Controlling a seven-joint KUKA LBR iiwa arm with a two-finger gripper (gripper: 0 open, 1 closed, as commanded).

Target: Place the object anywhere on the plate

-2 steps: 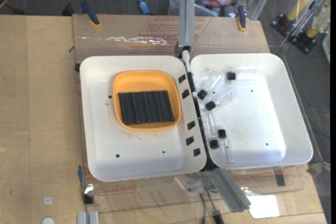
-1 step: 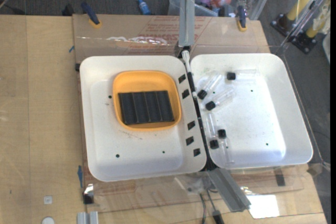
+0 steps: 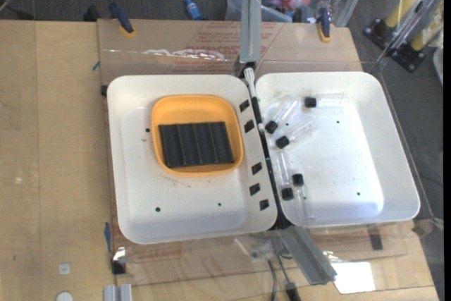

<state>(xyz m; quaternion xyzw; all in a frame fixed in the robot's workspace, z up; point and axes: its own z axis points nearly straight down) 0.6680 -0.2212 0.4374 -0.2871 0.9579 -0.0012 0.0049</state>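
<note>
One black ribbed slab (image 3: 196, 144) already lies flat on the orange plate (image 3: 194, 103), which sits nearer the far edge of the left bin (image 3: 134, 222). If the slab is the task's thing, as I judge, it is well inside the plate's rim and the placing looks done. It looks stiff and fairly light, not fragile. Its grooves should give a hold, so a pinch across its short width, near the middle, would suit best.

About five clear vials (image 3: 292, 130) with black caps lie scattered in the right bin (image 3: 366, 194), most near its left edge and one toward the far left corner. They are hard to make out against the white. They would be light, slippery and apt to roll, best taken across the barrel near a cap.

I cannot tell whether the gripper is released or clenched.
</note>
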